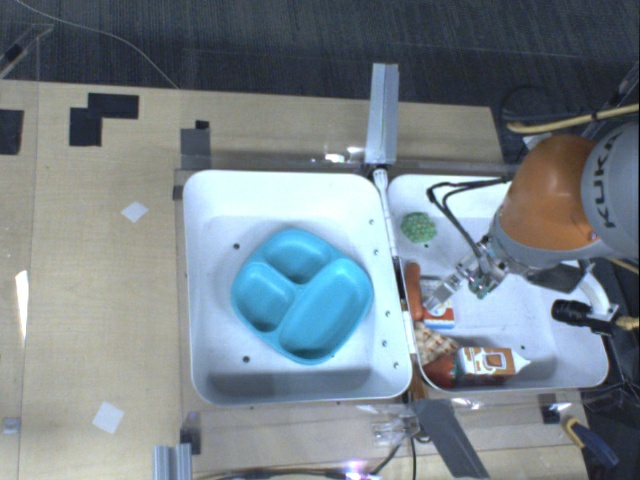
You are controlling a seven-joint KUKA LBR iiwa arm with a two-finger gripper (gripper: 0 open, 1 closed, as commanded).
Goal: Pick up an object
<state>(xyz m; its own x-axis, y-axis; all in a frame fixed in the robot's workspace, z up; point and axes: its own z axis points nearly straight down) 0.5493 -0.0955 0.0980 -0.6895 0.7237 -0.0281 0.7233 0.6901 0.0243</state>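
The arm (560, 203) reaches in from the right of the frame, its orange band hanging over the upper part of the right bin (545, 373). Below and left of that band the gripper (462, 280) sits low in the bin, angled down toward the clutter packed along the bin's left wall. I cannot tell from here whether the claw is apart or together, and nothing is visibly caught in it.

The things it could take are all in that right bin. A green bumpy ball (418, 228) lies alone in the upper left part of the bin, well apart from the gripper. Lower down, near the dividing wall, a small red and blue packet (438, 318) lies just beside the gripper's tip, with a checkered item (432, 346) below it and a brown carton (490, 362) lying on its side toward the bin's lower edge. These seem crowded into the corner, which probably explains the slanted approach.

The left bin (210, 298) carries a blue divided tray (302, 294), tilted in the middle of the floor, well apart from the arm's work.

My guess is the pick is aimed at the packet.
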